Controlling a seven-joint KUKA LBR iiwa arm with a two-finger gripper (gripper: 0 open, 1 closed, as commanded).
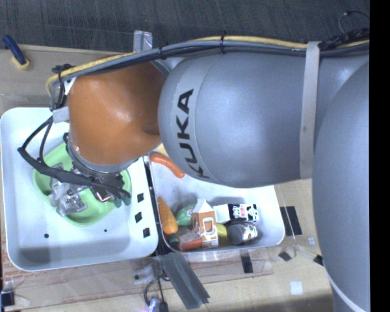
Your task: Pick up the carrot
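The carrot (168,217) is a short orange cone lying in the right bin (273,236), close against that bin's left wall and pointing away from the front. My gripper (71,200) hangs over the left bin (26,239), just above a green plate (45,177), well to the left of the carrot. The dividing walls of the two bins lie between the gripper and the carrot. The orange wrist band and grey arm body cover the far half of both bins.
An orange-red curved item (169,165) lies behind the carrot under the arm. To the carrot's right are a green piece (182,214), an orange and white carton (205,230), a black and white box (244,212) and a dark can (240,234).
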